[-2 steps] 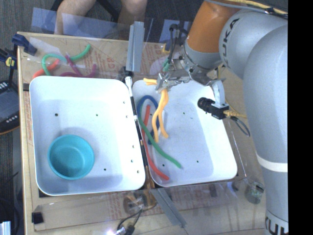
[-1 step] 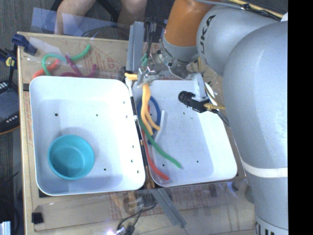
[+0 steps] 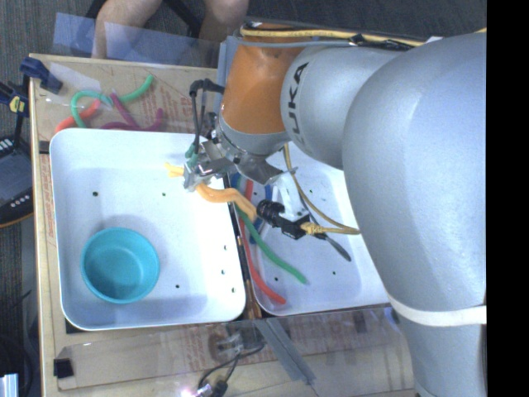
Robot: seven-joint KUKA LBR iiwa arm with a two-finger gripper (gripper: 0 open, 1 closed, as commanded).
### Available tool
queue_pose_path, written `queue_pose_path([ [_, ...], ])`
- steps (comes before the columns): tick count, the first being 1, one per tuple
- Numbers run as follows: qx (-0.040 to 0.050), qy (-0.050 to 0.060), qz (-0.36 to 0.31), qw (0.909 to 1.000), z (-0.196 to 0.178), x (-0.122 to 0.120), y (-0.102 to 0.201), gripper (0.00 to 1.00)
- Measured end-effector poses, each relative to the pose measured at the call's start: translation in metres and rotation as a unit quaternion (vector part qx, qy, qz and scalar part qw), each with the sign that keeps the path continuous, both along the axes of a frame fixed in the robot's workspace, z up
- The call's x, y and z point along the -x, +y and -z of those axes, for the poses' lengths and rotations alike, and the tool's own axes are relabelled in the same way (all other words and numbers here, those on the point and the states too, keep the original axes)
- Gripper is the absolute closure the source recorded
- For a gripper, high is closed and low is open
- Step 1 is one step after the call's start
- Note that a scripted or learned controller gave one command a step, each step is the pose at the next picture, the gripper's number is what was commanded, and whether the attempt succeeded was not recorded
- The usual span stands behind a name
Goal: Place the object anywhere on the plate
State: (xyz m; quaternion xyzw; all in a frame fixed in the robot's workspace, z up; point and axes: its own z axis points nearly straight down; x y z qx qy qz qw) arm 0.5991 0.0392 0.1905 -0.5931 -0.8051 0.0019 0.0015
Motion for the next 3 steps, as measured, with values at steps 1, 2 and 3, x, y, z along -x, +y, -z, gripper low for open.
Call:
queue_pose_path([
  [1, 0.0003, 0.001, -0.022, 0.9998, 0.000, 0.022, 0.056, 1.00],
  [2, 0.0002, 0.000, -0.019, 0.9998, -0.009, 0.084, 0.087, 1.00],
  [3, -0.0003, 0.002, -0.113, 0.9936, 0.035, 0.080, 0.126, 1.00],
])
